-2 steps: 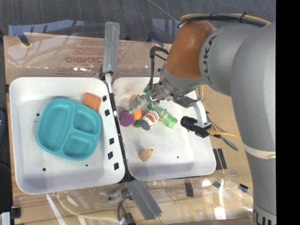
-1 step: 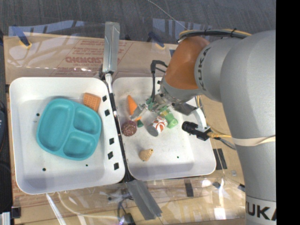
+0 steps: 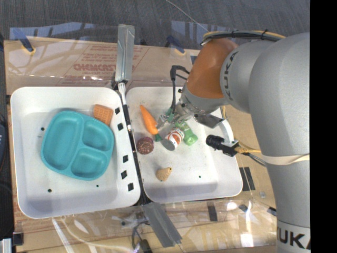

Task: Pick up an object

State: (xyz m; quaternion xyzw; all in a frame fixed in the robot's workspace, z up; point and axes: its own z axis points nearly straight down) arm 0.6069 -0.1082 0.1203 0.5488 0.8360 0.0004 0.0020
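Orange carrot beside lowered claw, right bin.
Reach step; claw opening cannot be told; next, close on the small can.

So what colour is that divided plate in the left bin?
Turquoise: the divided plate shows plainly in the camera view.

The arm's grey shell is gleaming like smooth painted metal, its orange band glossy. The teal plate is looking like matt plastic, both white bins smooth plastic, on printed brown cardboard.
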